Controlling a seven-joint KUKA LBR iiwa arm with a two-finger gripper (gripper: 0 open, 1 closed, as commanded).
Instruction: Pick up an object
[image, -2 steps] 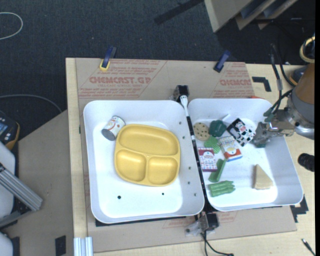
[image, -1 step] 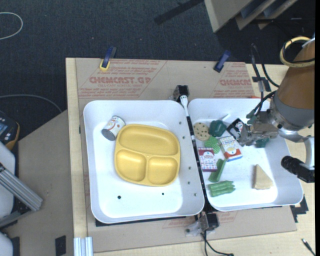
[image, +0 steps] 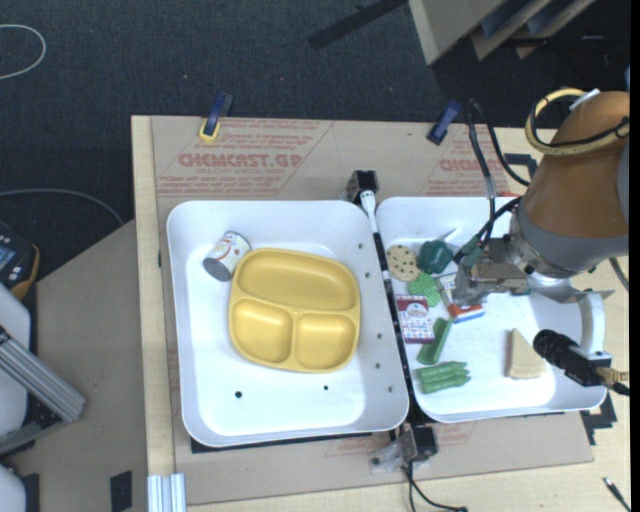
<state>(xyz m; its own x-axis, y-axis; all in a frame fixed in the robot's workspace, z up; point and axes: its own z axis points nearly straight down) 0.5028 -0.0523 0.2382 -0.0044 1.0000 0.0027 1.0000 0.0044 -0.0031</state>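
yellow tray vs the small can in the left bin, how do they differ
The yellow tray is far bigger than the can and fills the middle of the left bin; the can sits near the bin's far left corner. The tray lies flat, its three compartments facing up; the can lies on its side. The tray is plain yellow; the can is pale with a grey end.

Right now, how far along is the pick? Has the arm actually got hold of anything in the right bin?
Done: the gripper is down in the right bin, over the cluster around the small red card and green pieces. In hand: nothing that I can confirm; the wrist hides the contact point. Left: a visible grasp and the lift. The yellow divided plate and small can lie in the left bin.
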